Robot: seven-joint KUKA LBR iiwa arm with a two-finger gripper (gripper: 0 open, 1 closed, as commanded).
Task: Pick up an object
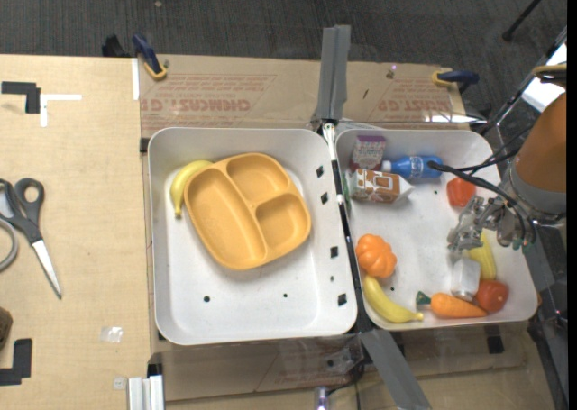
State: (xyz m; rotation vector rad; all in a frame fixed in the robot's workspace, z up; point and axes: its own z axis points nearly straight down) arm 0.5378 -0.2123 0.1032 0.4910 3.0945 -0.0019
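My gripper (466, 235) hangs low over the right side of the right bin (416, 241), with nothing visibly held. Just below it lie a small yellow piece (488, 260) and a pale clear item (465, 278). A red tomato (493, 296) and a carrot (456, 307) rest in the near right corner. A red piece (461, 192) lies just beyond the gripper. An orange pumpkin (377, 255) and a banana (389, 303) sit by the bin's left wall. At the far end are a brown carton (374, 186), a purple box (368, 149) and a blue bottle (413, 167).
The left bin (243, 305) holds an orange divided plate (248, 210) lying partly on a banana (185, 181). Scissors (32, 230) lie on the bench at far left. Black cables (478, 178) run from the arm across the right bin's far right corner.
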